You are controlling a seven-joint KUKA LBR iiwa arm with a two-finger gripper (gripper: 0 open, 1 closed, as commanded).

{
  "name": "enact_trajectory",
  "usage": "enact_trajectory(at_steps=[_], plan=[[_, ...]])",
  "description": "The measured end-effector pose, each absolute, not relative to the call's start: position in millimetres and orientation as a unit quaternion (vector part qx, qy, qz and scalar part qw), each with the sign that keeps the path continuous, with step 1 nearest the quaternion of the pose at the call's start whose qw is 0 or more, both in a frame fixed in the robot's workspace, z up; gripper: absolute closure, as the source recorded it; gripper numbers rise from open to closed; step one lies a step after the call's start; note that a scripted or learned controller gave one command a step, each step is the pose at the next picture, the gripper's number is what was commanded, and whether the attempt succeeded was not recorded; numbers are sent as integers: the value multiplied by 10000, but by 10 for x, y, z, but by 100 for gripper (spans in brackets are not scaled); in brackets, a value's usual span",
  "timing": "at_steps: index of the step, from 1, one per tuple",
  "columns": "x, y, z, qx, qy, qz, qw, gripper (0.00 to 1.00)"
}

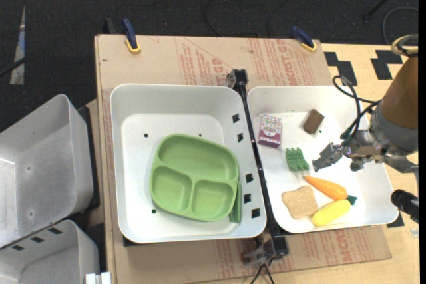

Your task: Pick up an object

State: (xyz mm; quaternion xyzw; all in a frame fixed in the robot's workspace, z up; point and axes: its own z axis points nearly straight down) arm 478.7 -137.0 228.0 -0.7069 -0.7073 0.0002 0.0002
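One arm, reaching in from 3 o'clock, gripper hanging over the right bin with nothing between its fingers; whether they're spread or pressed together I cannot tell at this size.

Nearest candidates: carrot just at 6 o'clock of the tip, its long axis running 10-to-4, orange end toward 10. Green piece sits at 9 o'clock of the tip, close by.

Farther off: pink box at 10, brown block at 11, bread and yellow fruit at 6–7, touching or nearly touching each other.

My call: green piece or carrot is the short move. For the carrot I'd want the fingers closing across that 10-to-4 axis, not along it.

Left bin holds a green tray, well apart.
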Motion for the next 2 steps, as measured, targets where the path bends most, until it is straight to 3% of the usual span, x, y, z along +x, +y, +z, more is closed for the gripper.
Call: enact_trajectory(at_steps=[2], plan=[[4832, -1404, 1099, -7078, -7064, -1, -2, 0]])
